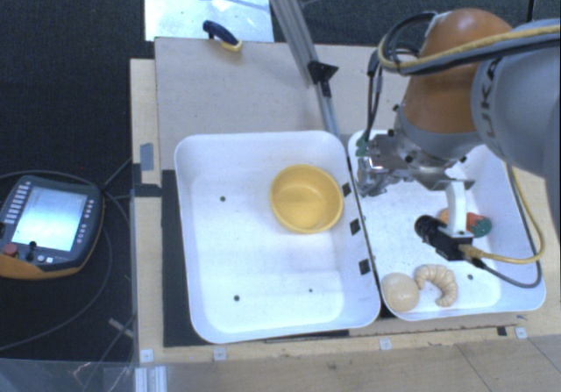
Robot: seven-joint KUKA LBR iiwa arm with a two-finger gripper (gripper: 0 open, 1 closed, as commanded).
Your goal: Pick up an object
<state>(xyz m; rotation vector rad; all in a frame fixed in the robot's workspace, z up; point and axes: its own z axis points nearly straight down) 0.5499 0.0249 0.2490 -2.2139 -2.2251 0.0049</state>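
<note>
The two-finger gripper hangs below the grey arm and its orange band, over the far left corner of the right shallow white bin, close to the rim shared with the neighbouring bin. Its metal parts are bunched and partly covered by the wrist, so I cannot tell how it is set or whether anything sits in it.

A white post runs down from the wrist to a small black cylindrical unit, from which a yellow cable curves toward the bin's right edge. Just beside that post, a small orange and green object peeks out; its shape is too hidden to name.

At the right bin's near edge lie a pale cream egg-shaped object and, just beside it, a tan curved croissant-like piece.

In the left shallow white bin, a round yellow plastic bowl stands upright near the far right corner, well apart from the gripper's bin contents.
</note>
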